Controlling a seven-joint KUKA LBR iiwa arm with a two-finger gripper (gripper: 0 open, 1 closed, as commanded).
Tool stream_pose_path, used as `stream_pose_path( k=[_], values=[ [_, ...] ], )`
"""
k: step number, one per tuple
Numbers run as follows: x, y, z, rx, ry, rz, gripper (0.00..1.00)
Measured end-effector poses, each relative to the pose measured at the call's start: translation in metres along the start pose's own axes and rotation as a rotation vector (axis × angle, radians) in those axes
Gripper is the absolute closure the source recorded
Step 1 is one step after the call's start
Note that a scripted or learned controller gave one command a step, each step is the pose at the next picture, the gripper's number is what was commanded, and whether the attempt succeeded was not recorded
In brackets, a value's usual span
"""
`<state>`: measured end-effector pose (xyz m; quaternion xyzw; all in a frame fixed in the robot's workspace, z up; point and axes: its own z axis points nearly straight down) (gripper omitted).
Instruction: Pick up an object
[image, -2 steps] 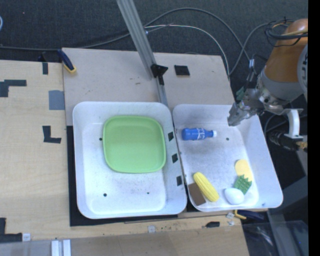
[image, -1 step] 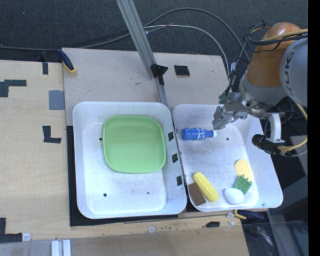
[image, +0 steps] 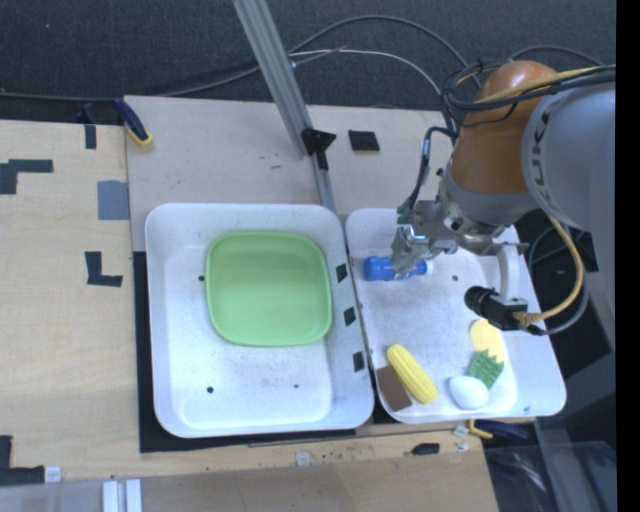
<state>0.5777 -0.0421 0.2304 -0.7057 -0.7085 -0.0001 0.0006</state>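
A small blue object (image: 379, 268) lies near the far left side of the right bin (image: 440, 325). My gripper (image: 408, 258) hangs directly over it, low in the bin, and blue shows on both sides of the gripper's tip. The gripper hides the object's middle. Along the bin's near side lie a yellow corn cob (image: 411, 374), a white egg-shaped object (image: 467, 392) and a yellow object with a green part (image: 487, 354). A brown block (image: 391, 388) sits at the near left corner.
A light green square plate (image: 268, 288) lies in the left bin (image: 180, 350). A slanted metal bar (image: 290, 90) rises behind the two bins. The arm's grey and orange body (image: 520, 130) looms over the right bin's far right.
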Motion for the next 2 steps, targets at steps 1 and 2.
stream_pose_path(
  k=[1,2],
  values=[
    [0.051,-0.01,-0.009,-0.001,0.0,0.0,1.0],
    [0.102,-0.018,-0.013,0.0,0.0,0.0,1.0]
  ],
)
